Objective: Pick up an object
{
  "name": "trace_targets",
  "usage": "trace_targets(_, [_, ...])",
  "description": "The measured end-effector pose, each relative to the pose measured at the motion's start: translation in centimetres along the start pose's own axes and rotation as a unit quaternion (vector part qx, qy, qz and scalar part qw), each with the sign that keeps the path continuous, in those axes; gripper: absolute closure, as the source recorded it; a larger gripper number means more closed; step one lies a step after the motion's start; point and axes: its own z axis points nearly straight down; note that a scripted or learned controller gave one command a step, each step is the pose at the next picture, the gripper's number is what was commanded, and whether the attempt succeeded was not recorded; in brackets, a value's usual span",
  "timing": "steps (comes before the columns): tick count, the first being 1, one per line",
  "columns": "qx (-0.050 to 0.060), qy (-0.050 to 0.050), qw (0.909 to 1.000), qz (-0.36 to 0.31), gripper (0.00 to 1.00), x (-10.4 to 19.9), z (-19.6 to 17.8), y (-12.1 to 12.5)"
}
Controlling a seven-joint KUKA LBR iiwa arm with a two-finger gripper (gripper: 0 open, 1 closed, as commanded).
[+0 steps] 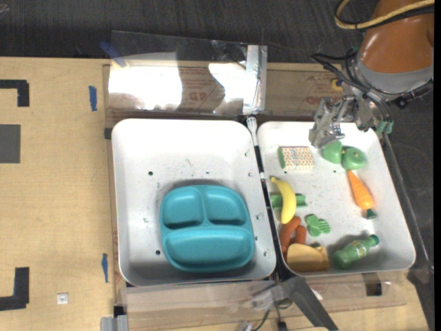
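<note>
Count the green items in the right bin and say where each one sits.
4 that I can separate: a green apple by the gripper at the back, a small green piece mid-bin, a green bottle at the front, and another green piece partly hidden behind the banana.

Bins (138, 143) white, left one speckled with dark dots. Tray (205, 226) at lower centre teal. Banana (284, 197) yellow. Carrot (360, 190) orange, green tip. Apple (354, 158) green. Box (296, 157) at upper right, white with fine yellow-green checks. Bottle (354, 251) green. Arm (400, 26) orange above grey. Bench (48, 198) tan, black marks, blue tape.
</note>
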Motion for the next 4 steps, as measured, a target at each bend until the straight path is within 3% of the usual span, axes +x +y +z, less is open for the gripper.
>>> trace_targets(1, [-0.002,0.003,1.0,0.003,1.0,-3.6,1.1,5.5])
trace_targets(2, [0.0,0.0,0.9996,-0.028,1.0,-3.6,-4.4,2.7])
trace_targets(3, [-0.001,0.007,0.9991,-0.042,1.0,4.7,0.8,3.4])
trace_targets(4, [-0.001,0.001,0.9975,-0.071,1.0,-0.4,-4.9,3.7])
